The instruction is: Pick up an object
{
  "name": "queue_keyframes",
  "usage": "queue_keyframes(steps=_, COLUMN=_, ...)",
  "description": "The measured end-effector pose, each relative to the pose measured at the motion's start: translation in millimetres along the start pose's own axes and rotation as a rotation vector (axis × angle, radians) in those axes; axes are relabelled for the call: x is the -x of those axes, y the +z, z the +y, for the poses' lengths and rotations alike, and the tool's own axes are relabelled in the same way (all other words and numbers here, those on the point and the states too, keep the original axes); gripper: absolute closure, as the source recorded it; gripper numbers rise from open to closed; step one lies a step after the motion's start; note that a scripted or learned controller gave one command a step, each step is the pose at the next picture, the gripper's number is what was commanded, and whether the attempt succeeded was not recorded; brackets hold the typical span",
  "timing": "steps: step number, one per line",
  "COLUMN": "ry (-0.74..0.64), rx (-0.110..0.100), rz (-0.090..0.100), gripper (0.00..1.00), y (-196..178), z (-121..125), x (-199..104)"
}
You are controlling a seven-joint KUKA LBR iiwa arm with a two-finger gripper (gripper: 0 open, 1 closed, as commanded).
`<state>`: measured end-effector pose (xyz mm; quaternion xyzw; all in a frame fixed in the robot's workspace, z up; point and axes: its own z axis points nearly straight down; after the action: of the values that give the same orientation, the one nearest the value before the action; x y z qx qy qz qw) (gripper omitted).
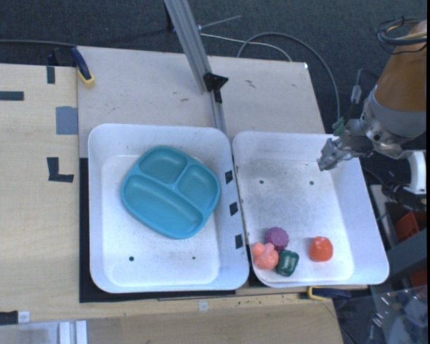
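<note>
At the right of the frame the hand (330,156) hangs over the upper right of the right bin (358,192), whether clenched or released I cannot tell, while the purple (276,236), pink (264,255), green (287,262) and orange (320,249) objects lie at that bin's lower edge.

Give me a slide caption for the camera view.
End effector over right bin; four small toys at its near edge.

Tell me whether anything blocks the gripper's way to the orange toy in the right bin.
Nothing visible does. The gripper sits over the right bin, with bare floor between it and the orange toy.
</note>
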<state>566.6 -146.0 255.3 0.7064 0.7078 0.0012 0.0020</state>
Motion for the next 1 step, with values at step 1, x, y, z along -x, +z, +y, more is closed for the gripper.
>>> queue_keyframes(steps=1, ry=-0.004, rx=-0.005, rz=0.003, gripper=1.0, y=-2.8, z=-5.1, x=-54.2)
